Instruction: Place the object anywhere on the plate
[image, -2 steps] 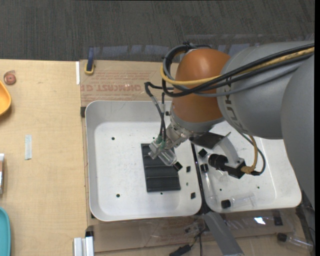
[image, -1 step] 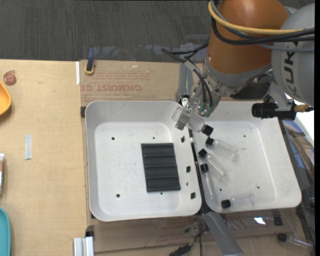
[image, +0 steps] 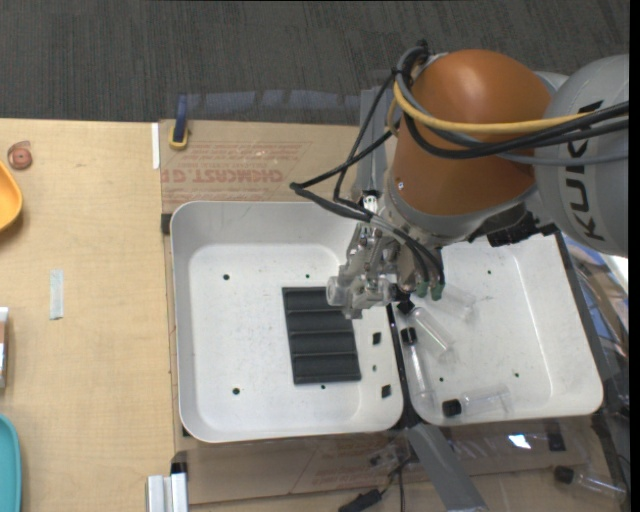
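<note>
Orange wrist (image: 470, 130) is hanging over gripper (image: 352, 295), poised at black ribbed plate's (image: 322, 335) top-right corner; grip state unclear. Probably placing; next: verify object.

black ribbed rectangular object (image: 322, 335): flat slab with crosswise grooves, lying flat in the left white bin (image: 200, 300), toward its right side, long axis running near to far, slightly skewed.
</note>
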